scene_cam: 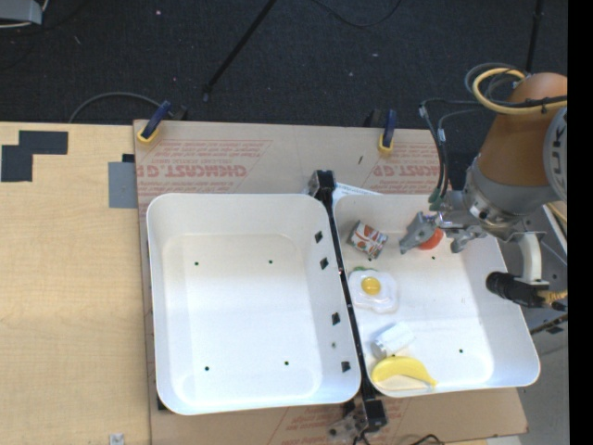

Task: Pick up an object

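On a pale wooden surface [65, 295], over a cardboard sheet [232, 160] with red lettering: two shallow white bins side by side, touching along their long inner rims. Left bin [162, 248] toward the middle of the view, right bin [505, 341] beside it. Along the shared rim, a black strip [335, 286] with small clips. At the far edge of the cardboard, two blue-and-yellow clamps, one at the left corner [155, 123], one further right [387, 133].

Reaching in from the right: the grey arm [505, 188], with its orange band [523, 128] above the wrist and cables looped around it. At its end, the claw [424, 234], low over the far part of the right bin. Open, closed or gripping: cannot tell from this slant.

Right at the claw's tip, partly hidden by it: a small orange-red object [430, 240]. Touching the claw or merely beneath it: cannot tell either.

Elsewhere in the right bin, all close to the inner rim:
- a small red-and-white can [368, 239], lying tilted, near the claw but apart from it;
- a toy fried egg [372, 288], flat on the floor of the bin, just nearer than the can;
- a small white piece [394, 337], nearer still;
- a yellow banana [402, 372], in the near-left corner, just beside the white piece.

Beyond the surface, dark floor [278, 54] with thin cables.
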Controlling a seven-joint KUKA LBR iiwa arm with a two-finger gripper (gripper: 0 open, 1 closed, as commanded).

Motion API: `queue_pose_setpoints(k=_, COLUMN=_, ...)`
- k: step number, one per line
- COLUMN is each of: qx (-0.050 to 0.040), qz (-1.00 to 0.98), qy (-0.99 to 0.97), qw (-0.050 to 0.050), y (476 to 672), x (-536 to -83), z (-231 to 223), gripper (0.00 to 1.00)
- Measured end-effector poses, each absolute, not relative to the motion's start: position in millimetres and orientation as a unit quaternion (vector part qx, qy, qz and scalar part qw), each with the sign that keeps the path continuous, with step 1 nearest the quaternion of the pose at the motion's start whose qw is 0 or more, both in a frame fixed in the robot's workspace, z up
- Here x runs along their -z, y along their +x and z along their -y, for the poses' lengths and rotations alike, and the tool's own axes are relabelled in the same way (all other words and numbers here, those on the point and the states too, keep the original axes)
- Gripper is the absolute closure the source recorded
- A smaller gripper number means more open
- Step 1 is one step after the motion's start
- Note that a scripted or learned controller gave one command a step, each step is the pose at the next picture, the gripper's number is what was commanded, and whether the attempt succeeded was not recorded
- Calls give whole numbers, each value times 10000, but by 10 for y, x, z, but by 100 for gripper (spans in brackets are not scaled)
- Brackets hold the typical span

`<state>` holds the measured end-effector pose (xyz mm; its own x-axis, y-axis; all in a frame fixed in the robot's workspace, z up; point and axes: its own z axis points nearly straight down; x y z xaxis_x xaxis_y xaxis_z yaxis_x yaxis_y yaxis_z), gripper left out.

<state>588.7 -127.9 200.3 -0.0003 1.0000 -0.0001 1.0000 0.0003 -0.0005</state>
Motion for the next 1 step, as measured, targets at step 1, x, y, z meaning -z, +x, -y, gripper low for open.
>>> queue_pose_setpoints(k=1, qx=-25, qz=7065, qy=-7077, qw=33, y=5910, x=-1134, z=1558, gripper=0)
